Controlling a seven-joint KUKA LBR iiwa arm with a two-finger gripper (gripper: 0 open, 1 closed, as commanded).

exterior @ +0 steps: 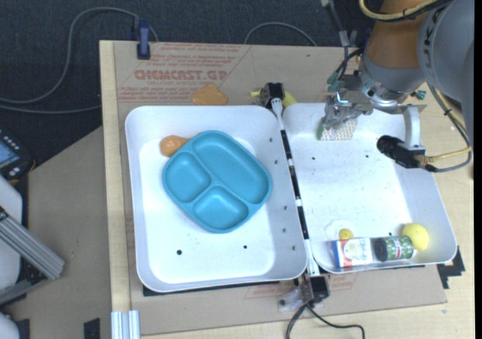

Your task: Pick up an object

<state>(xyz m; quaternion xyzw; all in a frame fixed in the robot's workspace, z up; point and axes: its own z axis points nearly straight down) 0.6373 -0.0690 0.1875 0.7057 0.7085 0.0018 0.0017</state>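
Note:
My gripper [337, 114] reaches down into the far left corner of the right bin [361, 179]. Its tip is right over a small pale, mesh-patterned object [343, 131] lying on the bin floor, and it seems to touch that object's left end. At the near edge of the same bin lies a bottle [373, 249] with a white and red label and a dark cap. A yellow lemon-like ball [416, 236] sits just right of it, and a small yellow piece [345, 234] sits by its left end.
The left bin [151, 239] holds a blue divided plate [217, 179] and a small orange object [172, 145] by the plate's far left rim. Another orange object [208, 94] lies on the board behind the bins. A black part on a cable [395, 148] hangs over the right bin.

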